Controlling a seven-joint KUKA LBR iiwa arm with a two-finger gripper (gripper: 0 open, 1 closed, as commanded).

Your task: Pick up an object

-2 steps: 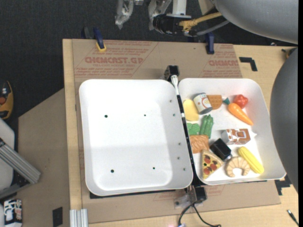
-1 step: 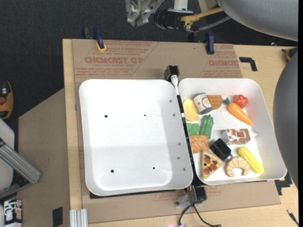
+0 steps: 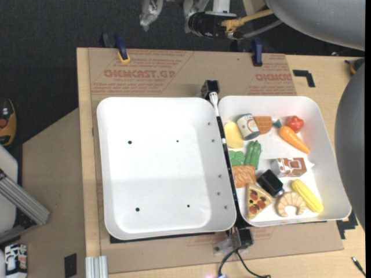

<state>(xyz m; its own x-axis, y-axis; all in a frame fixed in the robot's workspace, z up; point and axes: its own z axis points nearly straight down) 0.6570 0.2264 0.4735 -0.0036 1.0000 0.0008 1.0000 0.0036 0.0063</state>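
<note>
Arm (image 3: 324, 7) looms grey at top right — can't tell gripper state. Left bin (image 3: 162, 167) beside right bin (image 3: 324, 155), which is packed w/ toy food: carrot (image 3: 294, 138) by tomato (image 3: 295, 123), corn (image 3: 307, 195) touching croissant (image 3: 290, 204), pizza slice (image 3: 257, 200), can (image 3: 248, 126) — all lying inside.

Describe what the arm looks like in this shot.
The arm is a smooth, plain grey shell with bulky, rounded contours, blurred because it is close to the camera. A lower segment in the same grey curves down the right side. No markings or cables can be made out on it.
</note>
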